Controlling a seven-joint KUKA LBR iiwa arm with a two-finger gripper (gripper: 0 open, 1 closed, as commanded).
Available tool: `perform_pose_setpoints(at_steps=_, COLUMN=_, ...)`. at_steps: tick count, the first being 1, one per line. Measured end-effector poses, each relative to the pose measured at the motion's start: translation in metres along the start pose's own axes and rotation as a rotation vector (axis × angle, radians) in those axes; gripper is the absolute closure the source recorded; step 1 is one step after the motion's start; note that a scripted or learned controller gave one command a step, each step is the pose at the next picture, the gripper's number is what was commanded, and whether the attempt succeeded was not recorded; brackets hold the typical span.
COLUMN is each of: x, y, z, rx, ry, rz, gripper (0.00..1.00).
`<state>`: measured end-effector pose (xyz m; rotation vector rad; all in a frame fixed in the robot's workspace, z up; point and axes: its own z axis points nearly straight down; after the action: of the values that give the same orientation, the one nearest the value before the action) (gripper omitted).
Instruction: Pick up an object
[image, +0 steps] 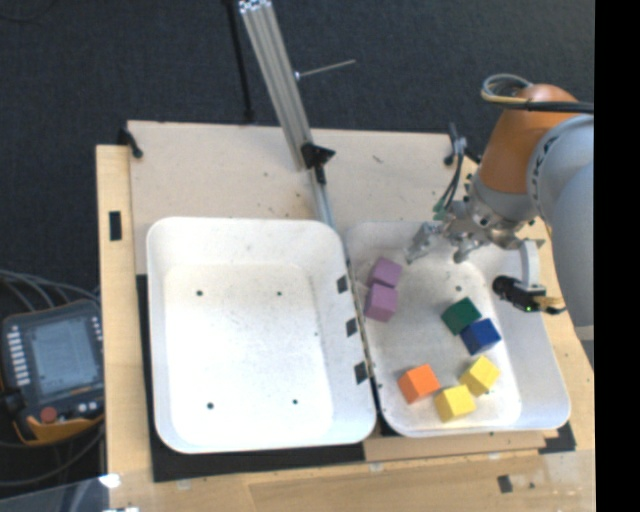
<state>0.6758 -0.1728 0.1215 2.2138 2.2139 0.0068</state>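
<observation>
The right bin (535, 395) holds several small blocks. Two purple blocks (383, 286) lie close together near its left wall. A green block (460, 316) touches a blue block (481, 335) in the middle. At the front sit an orange block (419, 381) and two yellow blocks (468, 388). My gripper (440, 249) hangs over the bin's far end, to the upper right of the purple blocks and apart from them. Its fingers are spread open and hold nothing.
The left bin (250, 235) sits beside the right one, with a raised divider between them. A slanted aluminium pole (283, 88) rises from the bench behind the bins. A teach pendant (52, 362) lies off the bench at the left.
</observation>
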Motion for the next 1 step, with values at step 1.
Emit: perform_pose_setpoints(at_steps=1, x=-0.0007, y=-0.0011, z=-0.0071, rx=0.003, ry=0.0, rz=0.001, gripper=1.0)
